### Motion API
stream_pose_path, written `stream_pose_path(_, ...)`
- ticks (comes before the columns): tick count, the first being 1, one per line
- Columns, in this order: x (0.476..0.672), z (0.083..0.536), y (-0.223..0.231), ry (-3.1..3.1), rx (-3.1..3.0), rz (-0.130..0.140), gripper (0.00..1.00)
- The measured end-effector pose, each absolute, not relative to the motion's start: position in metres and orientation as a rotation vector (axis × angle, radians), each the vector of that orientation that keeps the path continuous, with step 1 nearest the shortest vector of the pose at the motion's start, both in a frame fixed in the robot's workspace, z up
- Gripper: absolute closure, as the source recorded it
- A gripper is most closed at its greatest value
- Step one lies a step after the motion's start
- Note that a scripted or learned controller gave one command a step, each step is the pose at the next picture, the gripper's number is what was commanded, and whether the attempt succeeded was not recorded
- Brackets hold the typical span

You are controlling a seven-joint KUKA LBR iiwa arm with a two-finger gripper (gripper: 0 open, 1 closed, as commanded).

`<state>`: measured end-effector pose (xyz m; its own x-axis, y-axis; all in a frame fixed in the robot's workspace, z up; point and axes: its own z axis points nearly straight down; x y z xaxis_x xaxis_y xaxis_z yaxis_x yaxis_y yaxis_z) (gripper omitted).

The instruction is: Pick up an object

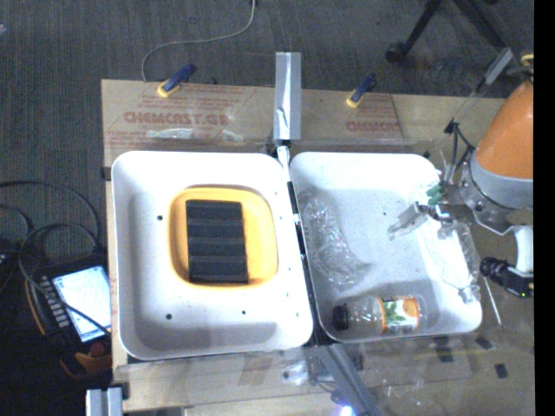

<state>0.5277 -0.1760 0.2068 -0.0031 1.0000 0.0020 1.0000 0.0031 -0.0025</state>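
Lying on its side along the near wall of the right white bin (451, 319): small clear plastic bottle with orange label and dark cap (379, 314), cap pointing left. Crumpled clear plastic wrap (328, 239) sits just left of bin centre; left white bin (139, 319) holds a yellow rectangular tray with black ribbed insert (222, 237). Two-finger gripper (427, 215) hovers over the right bin's far-right part, well apart from the bottle, nothing visibly between its fingers; finger spread cannot be made out.

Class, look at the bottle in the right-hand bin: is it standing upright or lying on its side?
Lying on its side. The bottle stretches lengthwise along the right bin's near wall, dark cap pointing left, label facing up.
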Motion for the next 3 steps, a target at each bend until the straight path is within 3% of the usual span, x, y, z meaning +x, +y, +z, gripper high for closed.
stream_pose_path(1,0.489,0.095,-0.181,-2.306,-2.139,-0.005,0.0)
stream_pose_path(2,0.573,0.092,-0.205,-2.095,-2.342,-0.026,0.0)
stream_pose_path(3,0.554,0.265,-0.219,-2.049,-2.385,0.005,0.0)
